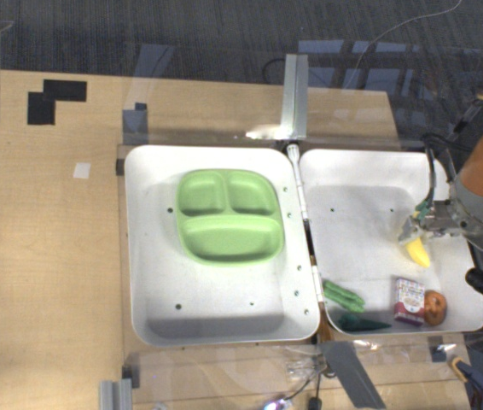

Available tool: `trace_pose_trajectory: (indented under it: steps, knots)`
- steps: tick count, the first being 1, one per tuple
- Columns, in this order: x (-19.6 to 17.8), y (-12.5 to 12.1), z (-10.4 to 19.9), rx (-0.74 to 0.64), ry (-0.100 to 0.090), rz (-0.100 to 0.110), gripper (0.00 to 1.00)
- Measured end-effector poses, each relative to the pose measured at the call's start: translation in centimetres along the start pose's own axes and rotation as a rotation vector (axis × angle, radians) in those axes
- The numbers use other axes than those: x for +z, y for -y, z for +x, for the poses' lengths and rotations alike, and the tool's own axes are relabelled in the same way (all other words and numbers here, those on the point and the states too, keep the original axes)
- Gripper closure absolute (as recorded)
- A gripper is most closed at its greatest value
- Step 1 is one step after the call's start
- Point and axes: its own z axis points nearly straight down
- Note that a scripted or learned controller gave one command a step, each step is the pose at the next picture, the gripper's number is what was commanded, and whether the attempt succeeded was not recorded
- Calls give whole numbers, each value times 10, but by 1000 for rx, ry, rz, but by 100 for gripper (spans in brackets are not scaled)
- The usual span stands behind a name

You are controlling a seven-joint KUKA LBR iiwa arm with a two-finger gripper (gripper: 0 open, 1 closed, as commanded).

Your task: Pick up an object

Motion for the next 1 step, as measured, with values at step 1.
trace_pose_trajectory:
  steps: [1]
  knots:
    - [-157,-27,63,-48,-1,4,100]
